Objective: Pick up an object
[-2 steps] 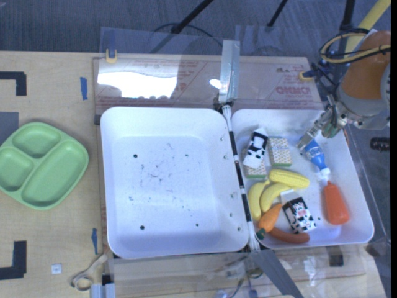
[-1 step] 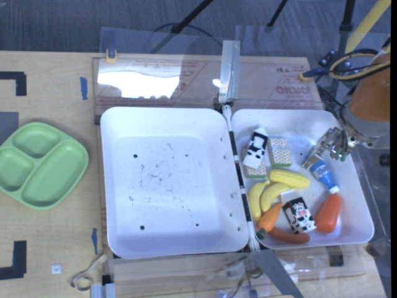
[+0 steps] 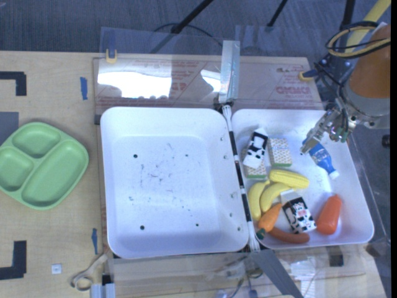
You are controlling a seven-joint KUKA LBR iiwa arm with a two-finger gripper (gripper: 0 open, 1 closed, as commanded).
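Note:
The gripper [image 3: 322, 136] hangs over the back right part of the right bin [image 3: 360, 219], below the orange wrist band. Right under it lies a small blue and white bottle [image 3: 324, 160], slanting down to the right; its upper end meets the gripper. Whether the bottle is held I cannot tell. To the left in that bin lie a black-and-white cow-patterned box [image 3: 255, 149], a pale green block [image 3: 280, 152], yellow bananas [image 3: 280, 184], an orange carrot [image 3: 270, 217], a second cow-patterned piece [image 3: 298, 215], an orange-red pepper [image 3: 329, 215] and a red sausage [image 3: 289, 235].
The left bin [image 3: 124, 129] adjoins the right one along a centre divider. A green divided plate [image 3: 40, 164] rests on the wooden bench at far left. Scissors [image 3: 85, 278] lie near the front left corner. A clear panel stands behind both bins.

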